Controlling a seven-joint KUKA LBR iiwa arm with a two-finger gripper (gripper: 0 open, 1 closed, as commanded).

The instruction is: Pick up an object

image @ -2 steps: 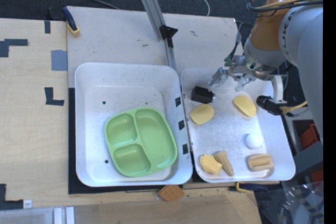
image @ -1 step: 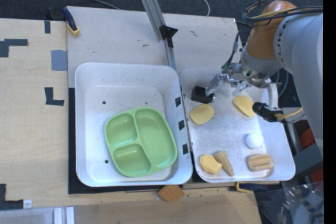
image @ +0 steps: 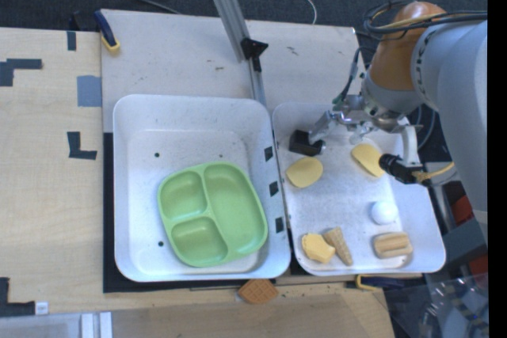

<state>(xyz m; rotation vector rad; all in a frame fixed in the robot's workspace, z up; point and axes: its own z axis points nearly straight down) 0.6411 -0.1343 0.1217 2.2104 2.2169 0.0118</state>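
Gripper: the gripper [image: 329, 125] hangs low over the upper left part of the right bin [image: 342, 200], reaching in from the right of the frame.
Jaws: it cannot be told whether they are released or clenched; nothing is seen held between them.
Nearest thing: a small black piece [image: 302, 142] lies in the right bin's upper left corner, close by the gripper's tip; whether the two touch cannot be told.
Next nearest: a round yellow piece [image: 304, 172] lies flat just below the black piece, near the bin's left wall.
Other candidates: an oval yellow piece [image: 367, 159] toward the upper right, a white ball [image: 383, 211], and along the lower edge a yellow chunk [image: 318, 248], a cone [image: 339, 244] and a tan roll [image: 391, 244].
Left bin: the left bin [image: 158, 131] carries a green divided plate [image: 212, 213], well apart from the gripper.
Handling, black piece: it looks light, stiff and blocky, so it should likely bear a firm squeeze without slipping.
Where to hold it: across its short sides, from straight above; the bin walls crowd it on two sides.
Handling, round yellow piece: probably light moulded plastic, smooth and low, so it may well skid.
Where to hold that: across its width at the middle, with the jaws set down close to the bin floor.
Riskiest pick: the ball, which would likely roll away at a touch.
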